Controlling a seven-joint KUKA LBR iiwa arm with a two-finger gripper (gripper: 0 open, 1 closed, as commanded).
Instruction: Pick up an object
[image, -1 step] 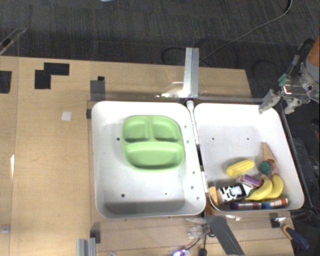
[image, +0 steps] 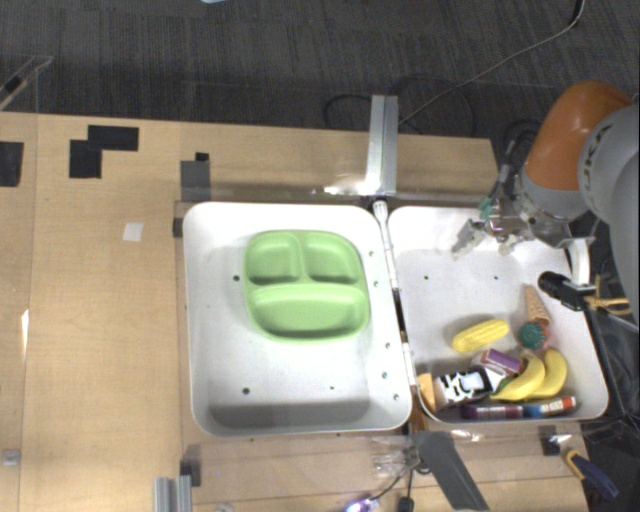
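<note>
My gripper hangs over the far edge of the right bin, open, with nothing between its two spread fingers. The toys lie well apart from it, at the bin's near right. They are a yellow corn cob, two bananas, an ice cream cone, a small red and green fruit, a purple block, a black and white figure and a red marker.
A green divided plate lies in the left bin. A metal post stands behind the rim where the two bins meet. Bare white floor lies between the gripper and the toys.
</note>
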